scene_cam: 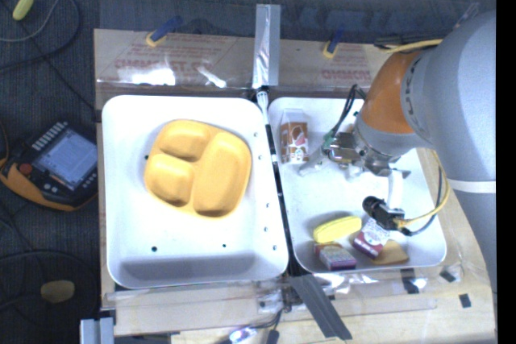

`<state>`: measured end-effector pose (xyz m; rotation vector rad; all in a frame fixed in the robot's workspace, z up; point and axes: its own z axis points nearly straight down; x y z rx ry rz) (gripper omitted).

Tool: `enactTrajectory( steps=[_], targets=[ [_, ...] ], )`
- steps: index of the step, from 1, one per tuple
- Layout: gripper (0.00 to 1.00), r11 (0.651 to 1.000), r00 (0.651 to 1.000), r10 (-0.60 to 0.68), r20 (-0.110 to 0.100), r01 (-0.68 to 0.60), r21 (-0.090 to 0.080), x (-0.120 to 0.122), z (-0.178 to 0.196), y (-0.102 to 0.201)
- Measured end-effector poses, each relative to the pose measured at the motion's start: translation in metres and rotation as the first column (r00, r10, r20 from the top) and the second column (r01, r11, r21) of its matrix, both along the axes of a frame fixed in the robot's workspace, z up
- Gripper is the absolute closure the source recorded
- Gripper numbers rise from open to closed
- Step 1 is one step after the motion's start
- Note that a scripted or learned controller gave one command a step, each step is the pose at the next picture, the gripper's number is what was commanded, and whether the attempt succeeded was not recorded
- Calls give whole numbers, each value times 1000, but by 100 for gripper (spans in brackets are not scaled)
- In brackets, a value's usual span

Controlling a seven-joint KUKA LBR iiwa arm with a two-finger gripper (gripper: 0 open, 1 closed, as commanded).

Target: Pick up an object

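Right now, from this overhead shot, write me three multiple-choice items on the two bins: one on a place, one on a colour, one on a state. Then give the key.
1. Where does the yellow three-part tray lie?
A. in the left bin
B. in the right bin
C. on the floor

2. What colour is the band above the arm's wrist?
A. blue
B. orange
C. green

3. How does the small brown carton sit relative to the hand?
A. clamped in it
B. lifted above the bench
C. lying apart from it on the bin floor

Key: 1 A, the tray rests on the left bin's floor. 2 B, the band reads orange against grey. 3 C, white floor shows between carton and hand.
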<state>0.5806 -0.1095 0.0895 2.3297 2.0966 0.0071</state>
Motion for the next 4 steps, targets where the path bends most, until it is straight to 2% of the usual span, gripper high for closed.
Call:
enactTrajectory(
  steps=[1,2,3,4],
  targets=[
    [0,1000,1000,0,0,0,0,0,0,0],
    [0,1000,1000,23,-6,-23,-2,69,-1,5],
    [0,998,998,57,-11,-57,-3,88,45,-39],
    [0,988,988,155,-2,-155,-5,68,0,10]
  ],
)
